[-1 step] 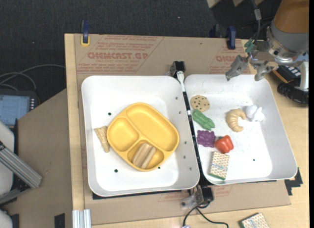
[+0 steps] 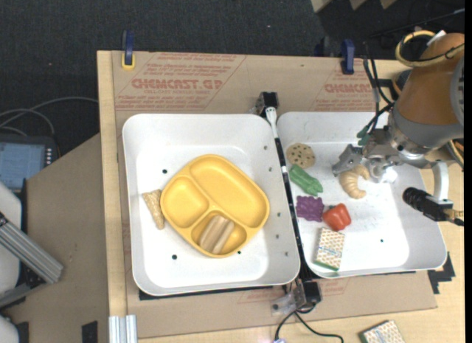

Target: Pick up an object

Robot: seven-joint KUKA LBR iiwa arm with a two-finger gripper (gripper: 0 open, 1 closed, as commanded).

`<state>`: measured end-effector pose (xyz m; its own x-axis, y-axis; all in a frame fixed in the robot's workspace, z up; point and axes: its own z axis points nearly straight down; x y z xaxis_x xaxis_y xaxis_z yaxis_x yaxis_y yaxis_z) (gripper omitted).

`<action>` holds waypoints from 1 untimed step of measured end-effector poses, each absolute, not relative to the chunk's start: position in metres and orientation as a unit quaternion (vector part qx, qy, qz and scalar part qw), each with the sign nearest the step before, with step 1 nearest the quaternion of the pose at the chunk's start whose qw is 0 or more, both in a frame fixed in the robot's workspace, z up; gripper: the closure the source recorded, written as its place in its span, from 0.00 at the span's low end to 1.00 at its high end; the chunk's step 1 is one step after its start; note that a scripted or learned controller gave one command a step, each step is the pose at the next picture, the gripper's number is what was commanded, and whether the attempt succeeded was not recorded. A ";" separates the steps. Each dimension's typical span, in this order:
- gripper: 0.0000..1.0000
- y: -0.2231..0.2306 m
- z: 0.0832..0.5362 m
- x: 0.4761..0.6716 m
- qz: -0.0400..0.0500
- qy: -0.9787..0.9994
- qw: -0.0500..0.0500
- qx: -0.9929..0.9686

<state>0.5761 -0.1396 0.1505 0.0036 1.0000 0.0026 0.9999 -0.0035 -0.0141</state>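
Lying just below the pincer (image 2: 363,166), seemingly touching it, the croissant (image 2: 353,184) is seen angled down-right; whether the pincer is spread cannot be told.

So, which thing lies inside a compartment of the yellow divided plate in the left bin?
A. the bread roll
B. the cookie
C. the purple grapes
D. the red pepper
A: the bread roll sits in a lower compartment of the yellow divided plate; the other three lie in the right bin.
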 end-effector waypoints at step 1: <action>0.00 -0.147 0.080 0.569 0.002 -0.707 0.004 -0.708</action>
